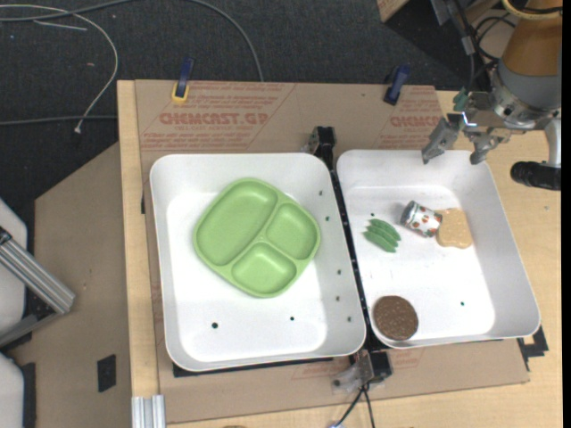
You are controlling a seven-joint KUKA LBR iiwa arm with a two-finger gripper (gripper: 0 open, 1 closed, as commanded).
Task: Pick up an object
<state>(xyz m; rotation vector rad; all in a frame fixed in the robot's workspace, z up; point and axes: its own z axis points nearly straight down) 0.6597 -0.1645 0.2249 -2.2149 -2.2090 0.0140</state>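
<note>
A robotics lab or test cell: the counter is a cardboard sheet held by blue clamps, carrying two white bins. Loose cables trail over dark carpet at the far left, and a metal rail stands at the left.

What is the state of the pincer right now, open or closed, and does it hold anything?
Pincer: open, holding nothing, above the far edge of the right bin.
</note>
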